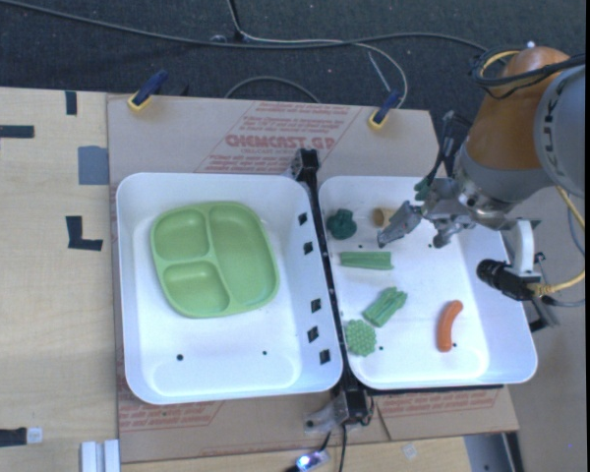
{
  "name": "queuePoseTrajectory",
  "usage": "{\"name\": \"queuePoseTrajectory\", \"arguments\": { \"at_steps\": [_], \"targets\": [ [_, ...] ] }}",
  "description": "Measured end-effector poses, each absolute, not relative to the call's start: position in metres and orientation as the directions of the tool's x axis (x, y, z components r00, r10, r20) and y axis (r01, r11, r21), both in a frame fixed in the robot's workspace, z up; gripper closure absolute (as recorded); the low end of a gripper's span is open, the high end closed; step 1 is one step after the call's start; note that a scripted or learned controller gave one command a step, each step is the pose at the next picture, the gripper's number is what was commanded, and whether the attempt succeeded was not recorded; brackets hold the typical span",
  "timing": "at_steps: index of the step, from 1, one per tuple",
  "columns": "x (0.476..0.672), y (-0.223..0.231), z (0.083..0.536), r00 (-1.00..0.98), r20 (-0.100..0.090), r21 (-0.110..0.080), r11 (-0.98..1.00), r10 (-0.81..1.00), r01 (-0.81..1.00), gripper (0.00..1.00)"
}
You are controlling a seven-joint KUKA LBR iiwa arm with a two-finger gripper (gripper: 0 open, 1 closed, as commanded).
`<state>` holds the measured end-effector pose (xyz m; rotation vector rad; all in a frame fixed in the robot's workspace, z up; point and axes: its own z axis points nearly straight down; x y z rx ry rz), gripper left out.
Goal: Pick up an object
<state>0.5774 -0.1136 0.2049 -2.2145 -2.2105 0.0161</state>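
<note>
Reaching in from the right, the gripper [420, 226] hangs over the upper part of the right bin [501, 362], its two dark fingers spread apart with nothing between them; one finger [397, 226] slants down toward the left and the other [443, 232] sits just to its right. Below and left of that left finger lies a flat green bar [365, 260], close to the divider between the bins. A dark green leafy piece [341, 224] rests near the top left corner of the same bin, and a small brown piece [380, 216] sits between it and the gripper. Lower down, a ribbed green piece [383, 306] lies at a slant near the bin's middle, and a round bumpy green piece [360, 338] sits just below and left of it, beside the divider. An orange sausage-shaped piece [449, 324] lies apart from these toward the lower right. The left bin [138, 293] holds a light green divided plate [214, 259] with three compartments, set in its upper half. Both bins stand on a cardboard sheet [275, 131] on the worktop [39, 293], and black cables [275, 39] run across the dark floor above it.
</note>
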Motion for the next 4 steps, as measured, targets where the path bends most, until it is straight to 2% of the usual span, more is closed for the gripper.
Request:
{"name": "queuePoseTrajectory", "arguments": {
  "at_steps": [1,2,3,4],
  "targets": [
    [0.58,-0.113,0.213,-0.001,0.0,-0.002,0.001,1.0,1.0,0.0],
    [0.578,-0.106,0.15,-0.002,0.0,-0.008,0.002,1.0,1.0,0.0],
    [0.58,-0.104,0.086,-0.001,0.0,-0.006,0.001,1.0,1.0,0.0],
    [0.58,-0.104,0.085,-0.001,0.0,0.0,0.001,1.0,1.0,0.0]
  ]
}}
